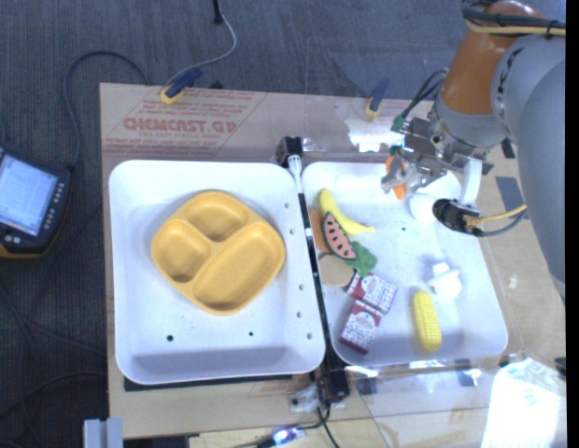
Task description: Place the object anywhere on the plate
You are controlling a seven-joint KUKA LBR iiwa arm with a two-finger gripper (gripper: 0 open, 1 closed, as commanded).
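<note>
A yellow plate point(218, 250) with three compartments lies in the left bin point(140, 343), and nothing rests on it. My gripper point(399, 183) hangs over the far end of the right bin point(476, 334), well to the right of the plate. A small orange object point(394, 181) shows between its fingers, lifted off the bin floor, and the gripper is shut on it.
In the right bin lie a banana point(341, 215), a watermelon slice point(334, 236), a green leaf point(362, 258), two red-and-white packets point(367, 311), a corn cob point(426, 318) and a small white piece point(444, 281). A raised divider point(308, 250) separates the bins.
</note>
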